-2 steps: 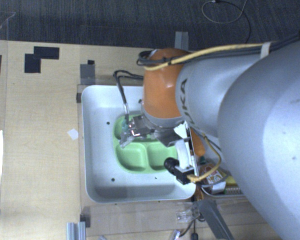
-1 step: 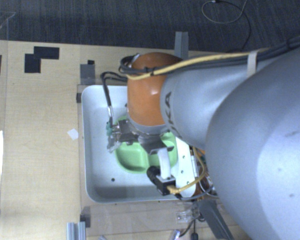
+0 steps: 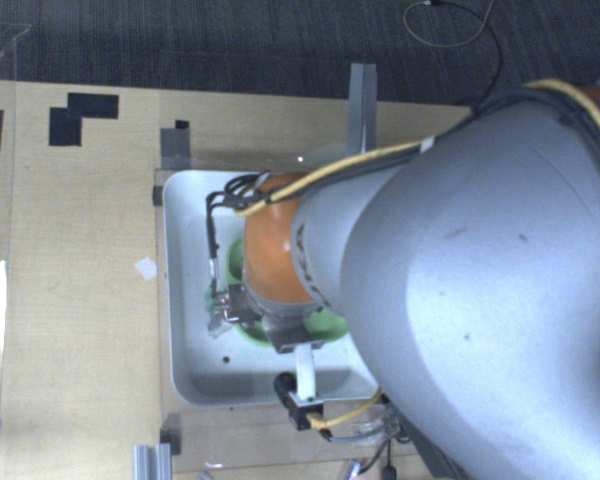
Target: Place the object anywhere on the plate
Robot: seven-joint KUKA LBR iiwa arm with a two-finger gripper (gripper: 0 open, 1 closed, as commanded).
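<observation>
A green plate (image 3: 236,258) lies in the white bin (image 3: 185,298), mostly covered by the arm; only slivers of its rim show left of and below the orange wrist band. The gripper (image 3: 220,318) hangs over the plate's left edge, close to the bin floor, largely hidden under the wrist. The object for the plate is hidden from this angle.
The large grey arm (image 3: 460,278) fills the right half of the view and covers most of the bin. A yellow cable (image 3: 340,163) runs along the arm. Tan bench surface (image 3: 70,268) lies left of the bin, with black markers at the back left.
</observation>
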